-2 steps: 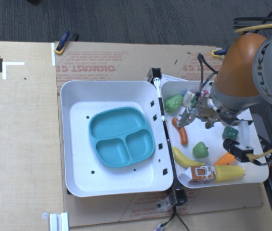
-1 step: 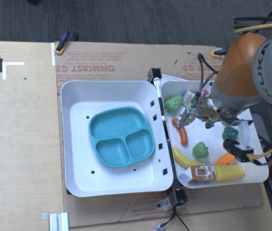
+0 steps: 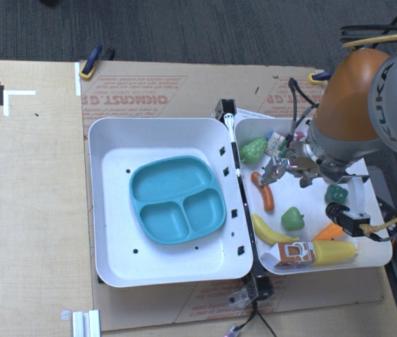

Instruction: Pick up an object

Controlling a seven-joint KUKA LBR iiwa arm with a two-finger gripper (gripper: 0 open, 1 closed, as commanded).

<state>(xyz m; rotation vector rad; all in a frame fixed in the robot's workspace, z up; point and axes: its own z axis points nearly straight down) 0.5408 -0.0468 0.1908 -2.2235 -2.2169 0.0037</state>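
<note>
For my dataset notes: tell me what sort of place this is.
Probably a robotics lab's pick-and-place bench. A grey and orange arm reaches over two white bins on taped cardboard; one holds a teal divided plate, the other toy food such as a banana.

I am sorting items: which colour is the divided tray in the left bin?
Turquoise blue; the tray shows clearly in the camera view.

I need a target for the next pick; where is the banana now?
The banana lies in the right bin, near its front left corner, between the green pepper and the yellow bottle.
</note>
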